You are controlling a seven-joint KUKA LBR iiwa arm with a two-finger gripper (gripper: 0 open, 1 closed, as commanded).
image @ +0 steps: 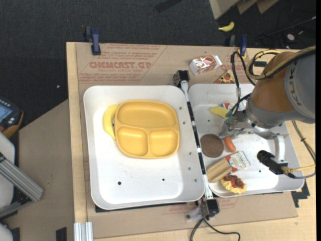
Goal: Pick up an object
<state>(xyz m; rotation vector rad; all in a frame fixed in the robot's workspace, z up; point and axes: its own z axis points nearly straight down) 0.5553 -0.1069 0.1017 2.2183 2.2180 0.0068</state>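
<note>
My gripper (230,128) hangs low over the middle of the right bin (200,95), on the grey arm with the orange band that comes in from the right. Just below it lie a small orange carrot-like piece (229,144) and a round brown patty (211,145). A yellow wedge (219,111) lies just above it, toward the back of the bin. Nearer the front are a tan bread stick (217,169), a small printed packet (239,160) and a yellow-and-red food toy (233,184). Nothing is seen held.
The left bin (100,159) holds a yellow divided tray (147,128) with a yellow curved piece (108,120) tucked under its left side. A small printed box (205,64) lies on the bench behind the bins. Blue clamps (94,40) grip the bench's back edge.
</note>
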